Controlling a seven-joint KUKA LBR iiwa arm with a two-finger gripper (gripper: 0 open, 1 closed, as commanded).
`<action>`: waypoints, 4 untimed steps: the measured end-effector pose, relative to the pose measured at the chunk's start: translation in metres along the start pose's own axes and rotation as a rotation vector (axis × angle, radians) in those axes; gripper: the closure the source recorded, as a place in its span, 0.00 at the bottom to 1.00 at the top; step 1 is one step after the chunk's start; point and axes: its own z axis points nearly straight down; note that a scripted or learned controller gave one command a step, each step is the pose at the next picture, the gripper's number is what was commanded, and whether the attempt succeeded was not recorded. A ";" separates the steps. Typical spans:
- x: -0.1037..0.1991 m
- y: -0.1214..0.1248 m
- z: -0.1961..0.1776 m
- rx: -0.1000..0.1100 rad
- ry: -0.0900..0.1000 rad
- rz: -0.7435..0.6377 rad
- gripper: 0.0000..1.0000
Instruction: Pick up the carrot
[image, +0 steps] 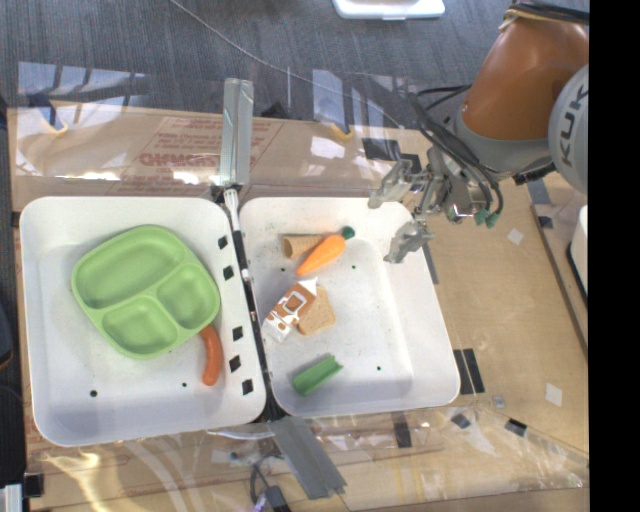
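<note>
Carrot (322, 254) lies diagonally in right bin (420, 330), upper centre, touching cone (297, 244). End effector (405, 215) hovers over bin's upper-right corner, fingers spread, nothing between them: pre-grasp standoff, approx. aligned for approach.

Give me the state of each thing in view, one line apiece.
Carrot: lying in the right bin, not gripped.
Gripper: over that bin's right rim, apart from the carrot.
Cone: lying beside the carrot.
Green block: lying flat.
Plate: upright in the left bin.
Sausage: lying beside the plate.
</note>
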 end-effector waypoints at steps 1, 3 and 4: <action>-0.036 -0.028 0.165 -0.003 0.009 0.167 0.00; -0.026 0.043 0.063 -0.002 -0.009 0.298 1.00; -0.021 0.095 0.015 -0.001 -0.005 0.500 1.00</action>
